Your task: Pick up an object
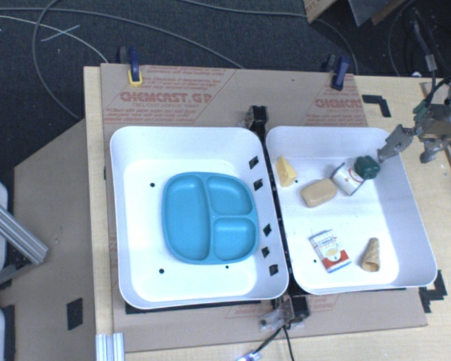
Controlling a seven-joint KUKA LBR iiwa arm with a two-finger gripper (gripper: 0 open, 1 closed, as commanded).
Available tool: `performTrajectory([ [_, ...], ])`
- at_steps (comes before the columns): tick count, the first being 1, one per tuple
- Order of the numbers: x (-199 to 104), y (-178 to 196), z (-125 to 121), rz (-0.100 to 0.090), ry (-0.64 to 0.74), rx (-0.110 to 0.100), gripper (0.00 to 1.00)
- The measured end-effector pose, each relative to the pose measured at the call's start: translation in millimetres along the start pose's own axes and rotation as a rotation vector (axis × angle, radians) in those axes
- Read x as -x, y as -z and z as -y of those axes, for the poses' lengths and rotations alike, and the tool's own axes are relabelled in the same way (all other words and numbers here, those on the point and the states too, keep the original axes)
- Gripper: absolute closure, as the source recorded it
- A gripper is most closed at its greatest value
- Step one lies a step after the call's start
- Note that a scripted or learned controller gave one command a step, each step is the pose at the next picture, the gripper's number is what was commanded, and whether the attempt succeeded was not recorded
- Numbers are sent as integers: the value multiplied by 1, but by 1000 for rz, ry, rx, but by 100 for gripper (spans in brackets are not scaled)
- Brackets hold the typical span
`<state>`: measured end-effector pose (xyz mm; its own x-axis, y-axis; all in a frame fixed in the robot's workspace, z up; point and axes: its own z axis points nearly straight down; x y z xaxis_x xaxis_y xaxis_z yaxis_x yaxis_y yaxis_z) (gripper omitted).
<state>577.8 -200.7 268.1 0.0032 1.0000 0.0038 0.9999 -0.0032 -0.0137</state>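
Red-white packet (330,250) front of right bin (413,201); end effector (395,143) at far rim, finger state unclear.

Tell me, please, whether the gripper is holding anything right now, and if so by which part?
Nothing is held. The gripper sits at the right bin's upper right rim, close beside the small bottle but not around it.

Bench (98,224): tan board, red print along the far edge, two clamps (135,68) there. Two white bins directly on it, side by side, touching: left bin (135,224), right bin (410,224).
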Motion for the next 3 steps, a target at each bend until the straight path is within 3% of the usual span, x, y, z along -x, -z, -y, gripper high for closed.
performTrajectory([
  [1,-1,7,-2,3,4,13,0],
  [3,-5,-81,0,2,3,10,0],
])
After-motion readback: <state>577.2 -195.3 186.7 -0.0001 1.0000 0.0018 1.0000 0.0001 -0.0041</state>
